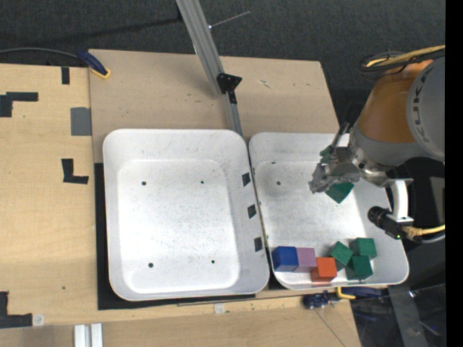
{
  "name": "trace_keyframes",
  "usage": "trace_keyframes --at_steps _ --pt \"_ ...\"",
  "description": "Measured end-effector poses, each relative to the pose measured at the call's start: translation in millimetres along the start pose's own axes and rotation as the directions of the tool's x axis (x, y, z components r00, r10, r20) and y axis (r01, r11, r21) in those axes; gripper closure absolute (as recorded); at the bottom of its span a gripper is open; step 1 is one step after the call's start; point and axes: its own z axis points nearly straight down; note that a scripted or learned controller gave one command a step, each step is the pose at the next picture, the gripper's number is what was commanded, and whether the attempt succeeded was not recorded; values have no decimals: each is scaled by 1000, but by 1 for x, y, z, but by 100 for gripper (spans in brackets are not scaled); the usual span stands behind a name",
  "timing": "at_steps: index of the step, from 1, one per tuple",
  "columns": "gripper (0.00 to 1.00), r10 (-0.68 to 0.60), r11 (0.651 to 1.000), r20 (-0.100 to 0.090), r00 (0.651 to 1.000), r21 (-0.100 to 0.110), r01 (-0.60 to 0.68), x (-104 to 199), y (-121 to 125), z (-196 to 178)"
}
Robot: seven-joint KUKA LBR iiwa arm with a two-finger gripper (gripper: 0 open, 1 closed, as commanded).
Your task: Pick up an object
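Along the near rim of your right bin (289,150) sits a tight row of blocks: a blue cube (285,257), a lilac block (307,256), an orange cube (325,267) and three green blocks (352,255), which press together so closely that you cannot separate their outlines with confidence. The lilac block is partly covered by the orange cube. Further back, over the same bin, the gripper (327,176) is clamped on a dark green block (339,191), which shows just below the fingers; much of it is hidden by the gripper body, and you cannot tell whether it clears the bin floor. The grey and orange arm (394,118) is cut off at the right. The left bin (116,150) lies alongside. A metal pole (205,42) slants away behind the bins.
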Motion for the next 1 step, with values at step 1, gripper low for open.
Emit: trace_keyframes --at_steps 1 --pt "100 -1 1000 0 1000 0 1 2 -1 -43"
